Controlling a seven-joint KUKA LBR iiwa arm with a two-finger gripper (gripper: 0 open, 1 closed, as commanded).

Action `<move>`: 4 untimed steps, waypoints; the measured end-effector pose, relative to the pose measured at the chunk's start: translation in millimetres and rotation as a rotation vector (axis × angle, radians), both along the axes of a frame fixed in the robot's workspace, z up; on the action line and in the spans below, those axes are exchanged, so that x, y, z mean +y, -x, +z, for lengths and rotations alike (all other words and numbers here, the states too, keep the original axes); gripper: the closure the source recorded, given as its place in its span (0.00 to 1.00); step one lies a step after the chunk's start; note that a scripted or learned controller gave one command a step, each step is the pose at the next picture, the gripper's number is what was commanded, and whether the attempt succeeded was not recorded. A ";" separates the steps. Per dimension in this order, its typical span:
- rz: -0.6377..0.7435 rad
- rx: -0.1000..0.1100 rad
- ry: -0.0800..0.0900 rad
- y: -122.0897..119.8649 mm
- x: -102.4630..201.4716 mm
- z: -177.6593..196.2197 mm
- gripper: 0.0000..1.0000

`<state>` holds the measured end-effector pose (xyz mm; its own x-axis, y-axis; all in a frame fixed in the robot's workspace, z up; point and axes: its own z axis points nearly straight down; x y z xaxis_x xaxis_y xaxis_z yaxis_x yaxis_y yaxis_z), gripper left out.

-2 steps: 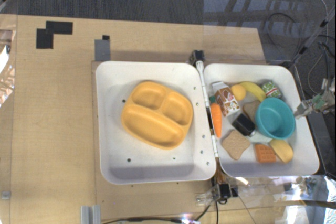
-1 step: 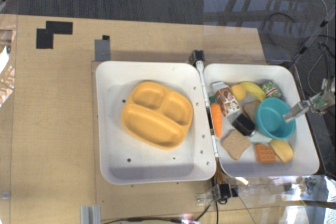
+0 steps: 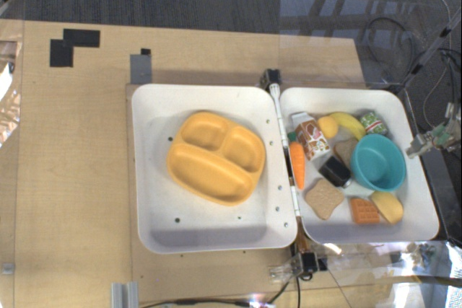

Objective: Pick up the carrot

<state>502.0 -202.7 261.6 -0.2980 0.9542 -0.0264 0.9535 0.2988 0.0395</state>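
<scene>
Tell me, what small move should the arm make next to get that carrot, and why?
Probably swing left across the right bin to hover above the carrot. The gripper sits at that bin's right edge, far from it, while the carrot lies along the left wall, beside the small carton and the black block.
</scene>
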 end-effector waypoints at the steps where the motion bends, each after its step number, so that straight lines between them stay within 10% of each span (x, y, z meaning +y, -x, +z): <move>1: -0.001 0.000 -0.001 0.1 0.0 -0.3 0.00; 2: 0.005 -0.010 0.003 -3.2 1.0 12.0 1.00; 3: 0.004 -0.009 0.002 -3.1 1.0 11.7 0.00; 4: 0.455 0.033 0.007 12.3 -3.9 89.5 0.00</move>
